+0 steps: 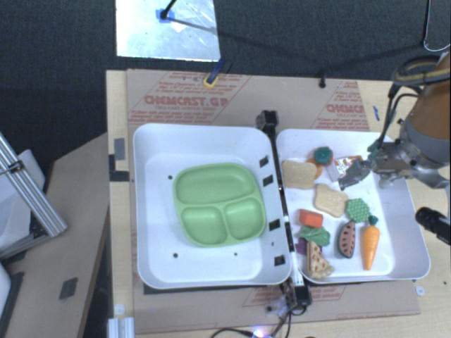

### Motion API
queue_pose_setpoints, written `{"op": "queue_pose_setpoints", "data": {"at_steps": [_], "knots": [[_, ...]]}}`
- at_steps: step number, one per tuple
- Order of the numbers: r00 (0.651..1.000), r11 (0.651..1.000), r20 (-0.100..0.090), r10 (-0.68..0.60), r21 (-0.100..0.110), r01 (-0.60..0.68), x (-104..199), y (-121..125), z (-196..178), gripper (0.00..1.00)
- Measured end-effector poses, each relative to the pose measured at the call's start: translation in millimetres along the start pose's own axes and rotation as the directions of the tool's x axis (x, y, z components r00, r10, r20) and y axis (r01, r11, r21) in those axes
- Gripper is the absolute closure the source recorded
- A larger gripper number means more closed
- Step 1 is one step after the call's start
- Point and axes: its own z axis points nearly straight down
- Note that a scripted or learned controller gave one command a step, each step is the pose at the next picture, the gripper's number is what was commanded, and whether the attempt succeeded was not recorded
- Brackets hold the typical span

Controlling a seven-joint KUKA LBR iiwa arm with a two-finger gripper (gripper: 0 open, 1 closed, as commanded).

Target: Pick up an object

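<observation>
Claw [354,177] hangs over the right bin [412,245], beside the bread [299,174] and cracker [330,200]; its grip state cannot be told. Carrot [370,240] lies near the front. Left bin [151,189] holds 1 green tray [215,204].

You see the arm [430,129] as a rounded grey body with a wide orange band above the wrist. Thin dark cables loop beside the band and run down its side. Below the band sits a lighter grey wrist block. The end effector [352,175] is dark grey metal, narrowing to a point. Its fine details are blurred.
</observation>
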Motion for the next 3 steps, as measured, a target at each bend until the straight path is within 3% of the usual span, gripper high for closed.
{"op": "queue_pose_setpoints", "data": {"at_steps": [3], "knots": [[1.0,1.0,-0.001,0.002,0.005,-0.002,8,6,130,0.0]]}}
